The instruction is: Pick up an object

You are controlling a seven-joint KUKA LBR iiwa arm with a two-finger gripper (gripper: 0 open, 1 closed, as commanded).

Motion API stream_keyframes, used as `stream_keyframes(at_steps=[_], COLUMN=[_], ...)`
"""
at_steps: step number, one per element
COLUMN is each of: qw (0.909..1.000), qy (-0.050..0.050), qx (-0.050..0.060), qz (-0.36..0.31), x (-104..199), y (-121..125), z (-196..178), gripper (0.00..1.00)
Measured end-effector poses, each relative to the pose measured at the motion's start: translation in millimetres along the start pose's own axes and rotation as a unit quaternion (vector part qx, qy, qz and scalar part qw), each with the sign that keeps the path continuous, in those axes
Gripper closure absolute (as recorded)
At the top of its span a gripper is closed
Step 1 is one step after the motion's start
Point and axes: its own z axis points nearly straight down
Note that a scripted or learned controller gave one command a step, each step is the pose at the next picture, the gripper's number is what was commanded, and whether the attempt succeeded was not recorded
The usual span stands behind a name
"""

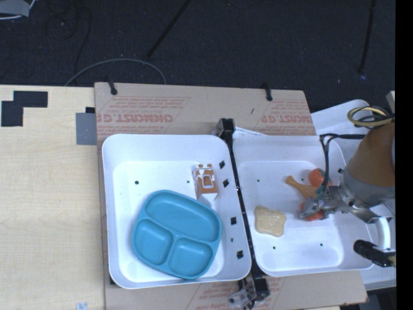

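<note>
Currently your gripper [314, 208], state untellable, sits three o'clock of the soft, light cream lump [269, 221]; pinch its middle.

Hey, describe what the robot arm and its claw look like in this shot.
The arm is a rounded grey body with a broad orange band above the wrist. Black and yellow cables loop by its upper part. The claw is small, of dark grey metal, too blurred for finer detail.
</note>
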Motion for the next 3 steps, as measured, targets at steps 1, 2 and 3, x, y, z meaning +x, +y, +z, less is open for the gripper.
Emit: stream_keyframes(at_steps=[1,2,3], qw=[1.0,1.0,1.0], qy=[0.0,-0.001,-0.001], qx=[-0.001,-0.001,-0.001], qz=[-0.002,-0.003,-0.003], x=[4.9,6.2,9.0], y=[-8.3,-10.7,-19.1], z=[-54.9,-97.3,-145.0], gripper=[1.0,1.0,1.0])
